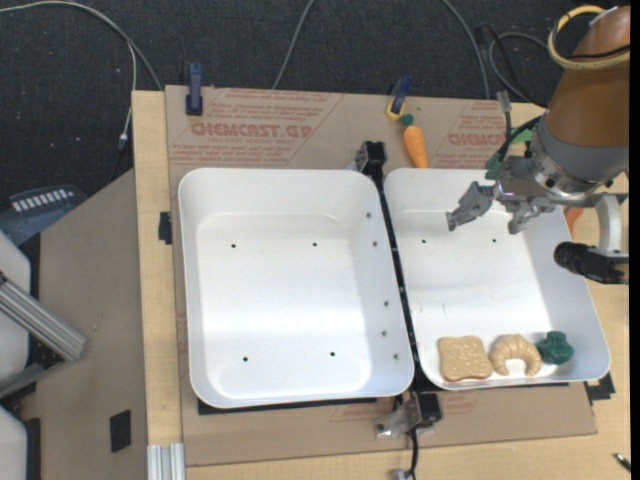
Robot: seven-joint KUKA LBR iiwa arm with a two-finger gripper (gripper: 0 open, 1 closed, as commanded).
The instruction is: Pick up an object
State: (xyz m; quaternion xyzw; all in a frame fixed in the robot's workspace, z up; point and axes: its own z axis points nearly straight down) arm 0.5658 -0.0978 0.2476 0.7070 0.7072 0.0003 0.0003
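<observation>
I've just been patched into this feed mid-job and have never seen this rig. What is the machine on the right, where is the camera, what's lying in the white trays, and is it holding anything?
This is a single picture from a fixed camera above the bench, looking down at a slant. The machine is a grey robot arm with an orange band, reaching in from the right. At its tip is a two-finger gripper, with jaws spread apart and nothing between them, over the far part of the right shallow white bin. Along that bin's near edge lie three small items in a row: a tan square cracker-like piece, a pale croissant-shaped piece and a small dark green lump. The left shallow white bin sits beside it. An orange carrot-shaped toy lies on the cardboard behind the bins. Nothing is picked up yet.
</observation>
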